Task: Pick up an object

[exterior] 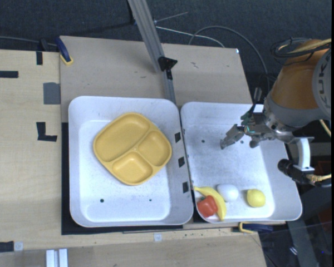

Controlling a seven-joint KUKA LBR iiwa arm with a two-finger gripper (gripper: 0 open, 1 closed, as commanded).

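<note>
The open, empty end effector [240, 138] hangs well above the yellow ball [256, 197] in the right bin [211, 115].

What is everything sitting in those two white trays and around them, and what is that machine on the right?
Bins: 2, white, side by side on the bench.
Divided plate: 1, yellow, three compartments, in the left bin.
Banana: 1, yellow, right bin's near edge.
Red object: 1, red, against the banana.
White ball: 1, white, beside the banana.
Lemon: 1, yellow, right of the white ball.
Metal pole: 1, grey, slanting above the bins.
Arm: 1, grey and orange, from the right.
Claw: 1, dark, over the right bin, holding nothing.
</note>
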